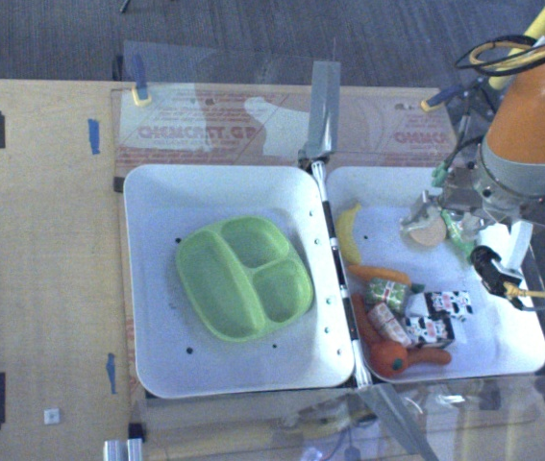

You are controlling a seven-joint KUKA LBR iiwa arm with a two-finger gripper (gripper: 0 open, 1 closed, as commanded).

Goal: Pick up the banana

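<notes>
Yellow banana [348,234] is lying in the right bin [532,344], along its left wall, just above a carrot [378,274] and a heap of toy food. Gripper [442,221] is hanging over the same bin's upper right part, well apart from the banana; can't tell how its fingers are standing or if anything's between them. Green divided plate [244,278] is sitting in the left bin [152,209].

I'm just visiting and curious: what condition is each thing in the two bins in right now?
Yellow banana: lying against the right white bin's left wall, untouched.
Green three-compartment plate: flat in the left white bin, nothing on it.
Orange carrot: lying beside the banana.
Grey arm's gripper: over the right bin, away from the banana.
</notes>
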